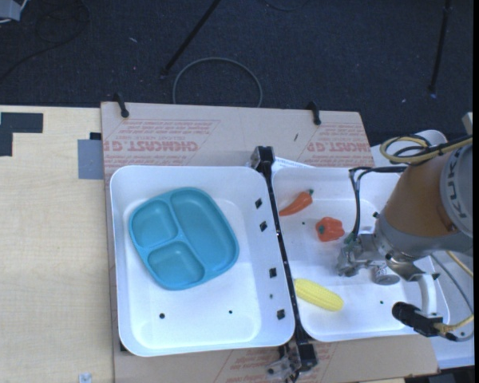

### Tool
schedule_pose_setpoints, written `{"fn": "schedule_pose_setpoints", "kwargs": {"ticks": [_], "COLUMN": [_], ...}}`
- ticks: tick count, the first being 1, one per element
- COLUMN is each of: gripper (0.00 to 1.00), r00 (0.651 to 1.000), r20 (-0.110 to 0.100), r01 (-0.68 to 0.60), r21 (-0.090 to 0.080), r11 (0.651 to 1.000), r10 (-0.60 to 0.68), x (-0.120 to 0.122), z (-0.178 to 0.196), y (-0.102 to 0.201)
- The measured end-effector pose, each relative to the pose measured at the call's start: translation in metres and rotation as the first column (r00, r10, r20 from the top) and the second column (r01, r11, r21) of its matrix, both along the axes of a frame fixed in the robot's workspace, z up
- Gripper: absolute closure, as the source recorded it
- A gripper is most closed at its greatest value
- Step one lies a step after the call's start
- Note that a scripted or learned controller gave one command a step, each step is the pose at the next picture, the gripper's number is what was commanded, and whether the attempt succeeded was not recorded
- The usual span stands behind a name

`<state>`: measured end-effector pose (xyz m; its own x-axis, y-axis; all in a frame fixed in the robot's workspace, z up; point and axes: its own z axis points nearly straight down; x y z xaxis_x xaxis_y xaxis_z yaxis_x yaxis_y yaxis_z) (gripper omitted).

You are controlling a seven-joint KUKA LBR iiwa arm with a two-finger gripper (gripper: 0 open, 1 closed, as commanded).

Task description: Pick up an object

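Three toy foods are lying in the right bin (359, 329), the one nearer the tabletop's right edge: an orange carrot (296, 203) towards that bin's far left corner, a red bell pepper (330, 229) near its middle, and a yellow corn cob (318, 295) close to its near left corner. A blue divided plate (183, 236) is sitting in the left bin (191, 329), well apart from all of them. The hand (353, 260) is hanging low over the right bin, just beside the pepper on its near right side and between the pepper and the corn; whether it is clenched or released cannot be told from this slant, and nothing is showing in its grip. It looks as if the arm is working through the approach step, lining up on a target and not yet lifting anything. The pepper is appearing as the likeliest pick, being nearest. The next move is calling for a small shift towards the bin's far left so the hand is centring over the pepper, then a straight descent and a close around its rounded body, which could roll or squirt aside if caught off-centre.
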<state>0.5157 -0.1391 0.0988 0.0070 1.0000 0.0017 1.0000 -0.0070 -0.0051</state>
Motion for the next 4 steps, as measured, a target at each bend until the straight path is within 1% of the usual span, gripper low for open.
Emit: {"fn": "schedule_pose_setpoints", "kwargs": {"ticks": [1,2,3,4], "gripper": [1.00,1.00,1.00,1.00], "r00": [1.000,1.000,1.000,1.000], "r20": [0.006,0.007,0.008,0.001], "r01": [-0.008,-0.007,-0.008,-0.011], "r21": [-0.001,-0.002,-0.002,0.001], "r11": [1.000,1.000,1.000,1.000], "r10": [0.008,0.007,0.008,0.011], "x": [0.001,-0.009,-0.008,-0.007], "z": [0.056,0.108,0.154,0.139], "y": [0.009,0.005,0.004,0.057]}}
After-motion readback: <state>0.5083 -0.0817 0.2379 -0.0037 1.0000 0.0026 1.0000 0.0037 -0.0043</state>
